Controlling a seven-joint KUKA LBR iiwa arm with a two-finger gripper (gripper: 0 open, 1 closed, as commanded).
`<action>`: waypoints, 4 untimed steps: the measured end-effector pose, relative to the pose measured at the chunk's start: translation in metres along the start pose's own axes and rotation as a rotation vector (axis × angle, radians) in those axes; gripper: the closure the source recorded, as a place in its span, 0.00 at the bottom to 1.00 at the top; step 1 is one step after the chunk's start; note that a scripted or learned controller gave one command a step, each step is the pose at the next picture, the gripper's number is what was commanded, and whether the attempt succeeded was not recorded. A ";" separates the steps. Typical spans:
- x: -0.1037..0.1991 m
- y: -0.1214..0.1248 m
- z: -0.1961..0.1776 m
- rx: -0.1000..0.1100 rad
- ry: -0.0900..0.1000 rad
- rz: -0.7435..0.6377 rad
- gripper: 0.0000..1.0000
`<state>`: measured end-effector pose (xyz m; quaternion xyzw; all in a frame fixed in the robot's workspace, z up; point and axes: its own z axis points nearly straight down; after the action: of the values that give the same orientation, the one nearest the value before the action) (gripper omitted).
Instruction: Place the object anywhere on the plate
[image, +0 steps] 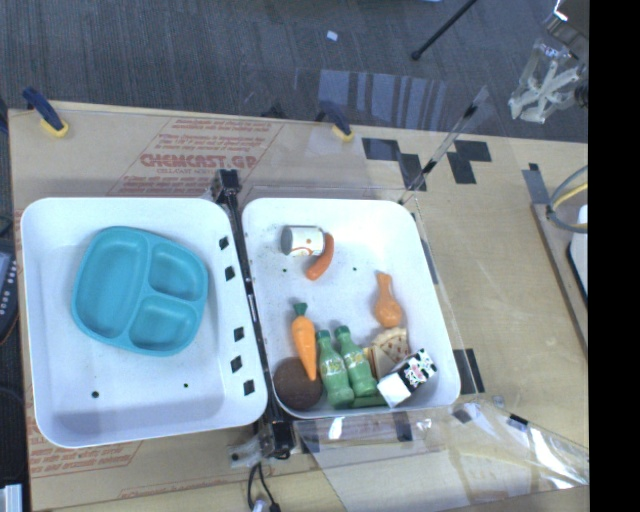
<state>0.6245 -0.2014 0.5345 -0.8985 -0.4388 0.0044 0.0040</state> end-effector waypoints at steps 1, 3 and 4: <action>0.020 0.020 -0.007 -0.007 0.003 -0.192 1.00; 0.027 0.025 -0.017 -0.011 0.005 -0.304 1.00; 0.021 0.027 0.108 0.004 -0.005 0.123 1.00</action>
<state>0.6573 -0.2005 0.4265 -0.9239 -0.3826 0.0078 0.0046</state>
